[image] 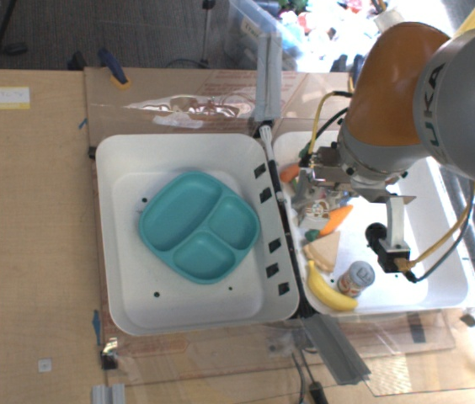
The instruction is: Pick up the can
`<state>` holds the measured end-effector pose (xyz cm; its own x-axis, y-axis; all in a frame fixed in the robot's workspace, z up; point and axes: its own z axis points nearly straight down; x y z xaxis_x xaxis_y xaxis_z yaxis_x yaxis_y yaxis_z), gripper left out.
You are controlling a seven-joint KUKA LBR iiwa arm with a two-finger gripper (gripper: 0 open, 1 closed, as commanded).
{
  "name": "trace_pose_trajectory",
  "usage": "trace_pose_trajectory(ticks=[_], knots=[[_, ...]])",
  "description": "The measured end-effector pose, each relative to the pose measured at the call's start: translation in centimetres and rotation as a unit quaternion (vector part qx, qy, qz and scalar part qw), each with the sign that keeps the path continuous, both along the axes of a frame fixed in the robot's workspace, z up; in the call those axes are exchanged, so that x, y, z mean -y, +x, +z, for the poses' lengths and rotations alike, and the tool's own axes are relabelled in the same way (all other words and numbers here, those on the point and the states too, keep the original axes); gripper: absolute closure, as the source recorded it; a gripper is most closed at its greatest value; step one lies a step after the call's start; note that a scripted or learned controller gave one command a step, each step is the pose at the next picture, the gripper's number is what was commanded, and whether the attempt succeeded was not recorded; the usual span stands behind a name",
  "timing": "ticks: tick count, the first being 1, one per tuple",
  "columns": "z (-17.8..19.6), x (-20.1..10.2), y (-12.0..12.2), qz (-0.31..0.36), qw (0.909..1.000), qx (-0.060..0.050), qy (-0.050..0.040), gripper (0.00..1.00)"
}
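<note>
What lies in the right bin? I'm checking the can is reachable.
The right bin holds the can, a banana, a carrot and a wedge. The arm covers its upper part.

my one camera sits fixed above the bench, looking down at a slant on both bins: left bin (120, 225), right bin (440, 284). the arm (423, 82) comes in from the right, looming close.

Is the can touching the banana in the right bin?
Touching. The camera view shows the can resting against the banana's upper edge in the right bin, with no white floor between them.
</note>
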<state>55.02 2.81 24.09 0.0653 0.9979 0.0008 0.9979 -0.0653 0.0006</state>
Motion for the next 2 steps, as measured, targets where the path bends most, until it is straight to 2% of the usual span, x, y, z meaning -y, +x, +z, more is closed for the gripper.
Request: trace_pose_trajectory(ticks=[1, 2], knots=[[-1.7, -7.1, -4.0, -0.061, 0.9982, -0.003, -0.0001, 1.0], [-10.3, -10.3, -7.2, -0.329, 0.9445, -0.003, 0.0009, 1.0]])
